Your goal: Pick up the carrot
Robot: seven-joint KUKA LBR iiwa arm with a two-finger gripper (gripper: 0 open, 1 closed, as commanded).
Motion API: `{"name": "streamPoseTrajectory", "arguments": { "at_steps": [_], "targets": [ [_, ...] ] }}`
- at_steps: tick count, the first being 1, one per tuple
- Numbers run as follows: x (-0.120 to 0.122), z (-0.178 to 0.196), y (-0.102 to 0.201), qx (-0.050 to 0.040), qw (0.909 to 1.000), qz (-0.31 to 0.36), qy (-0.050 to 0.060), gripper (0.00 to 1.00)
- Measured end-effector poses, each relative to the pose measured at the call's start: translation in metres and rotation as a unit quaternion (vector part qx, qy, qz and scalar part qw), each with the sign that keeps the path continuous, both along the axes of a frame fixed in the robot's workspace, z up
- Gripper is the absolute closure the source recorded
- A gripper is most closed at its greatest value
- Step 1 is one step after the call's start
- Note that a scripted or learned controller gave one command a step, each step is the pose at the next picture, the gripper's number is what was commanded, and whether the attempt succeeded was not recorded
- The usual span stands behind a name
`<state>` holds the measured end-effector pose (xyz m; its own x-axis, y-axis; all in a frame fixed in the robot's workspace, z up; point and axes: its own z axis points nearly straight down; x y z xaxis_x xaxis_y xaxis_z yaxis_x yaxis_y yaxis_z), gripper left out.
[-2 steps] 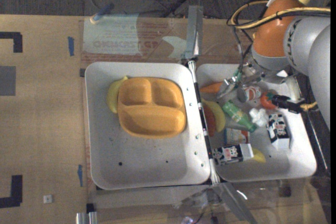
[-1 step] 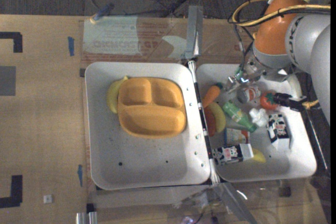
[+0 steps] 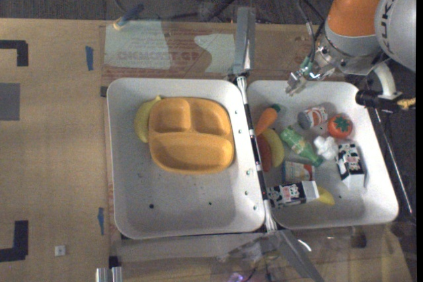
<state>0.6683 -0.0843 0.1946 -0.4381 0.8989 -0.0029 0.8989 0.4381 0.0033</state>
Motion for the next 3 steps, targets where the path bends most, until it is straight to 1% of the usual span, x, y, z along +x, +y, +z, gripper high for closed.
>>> {"name": "streamPoseTrajectory", "arguments": {
  "at_steps": [1, 2, 3],
  "targets": [
    [-0.05, 0.064, 0.004, 0.0006, 0.9998, -0.02, 0.003, 1.0],
    [-0.033, 0.06, -0.008, -0.0003, 0.998, 0.063, 0.0, 1.0],
    [0.0, 0.058, 0.03, -0.001, 0.9616, 0.274, -0.001, 1.0]
  ]
}}
